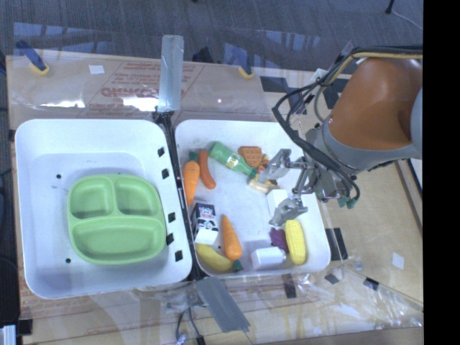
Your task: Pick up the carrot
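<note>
Orange carrots x2 in right bin, gripper well off to the side, nothing grasped.

Orange tapered plastic carrot w/ green stub [230,238] lies near the front of the right white bin [215,129], between a small black-and-white carton [205,220] and a white block [267,256], yellow banana [214,259] touching its tip. A second orange carrot [190,180] lies by the bin's left wall, beside an orange-red sausage [207,169]. Metal two-finger gripper [287,185] hovers over the bin's right part, fingers spread, near the yellow corn cob [295,241] and purple piece [278,237]. Risks, imo: clutter is tight, so fingers could land on the carton or banana instead; the wall-side carrot leaves little room for a finger; the rounded taper may squirt out on closing.
</note>
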{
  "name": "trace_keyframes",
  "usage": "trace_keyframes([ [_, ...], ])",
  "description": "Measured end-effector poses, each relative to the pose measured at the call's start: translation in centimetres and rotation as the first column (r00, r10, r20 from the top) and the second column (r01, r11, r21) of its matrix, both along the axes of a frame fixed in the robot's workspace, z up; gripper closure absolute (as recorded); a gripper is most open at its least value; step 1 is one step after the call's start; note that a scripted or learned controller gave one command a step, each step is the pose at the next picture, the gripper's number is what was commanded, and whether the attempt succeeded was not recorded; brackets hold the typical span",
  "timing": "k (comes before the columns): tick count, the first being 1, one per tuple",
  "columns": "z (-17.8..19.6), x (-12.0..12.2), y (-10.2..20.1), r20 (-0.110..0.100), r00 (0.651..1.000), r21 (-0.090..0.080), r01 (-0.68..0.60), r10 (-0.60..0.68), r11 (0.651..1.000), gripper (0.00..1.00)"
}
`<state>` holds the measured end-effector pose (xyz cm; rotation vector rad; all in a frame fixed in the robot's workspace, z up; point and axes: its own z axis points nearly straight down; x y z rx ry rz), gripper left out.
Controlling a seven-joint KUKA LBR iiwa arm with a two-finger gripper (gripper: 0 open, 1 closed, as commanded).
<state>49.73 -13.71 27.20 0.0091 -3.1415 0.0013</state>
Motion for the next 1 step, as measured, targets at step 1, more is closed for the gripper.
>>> trace_keyframes([
  [1, -9.68, -1.14, 2.86, -0.003, 0.903, 0.005, -0.431, 0.431, 0.903, 0.0],
])
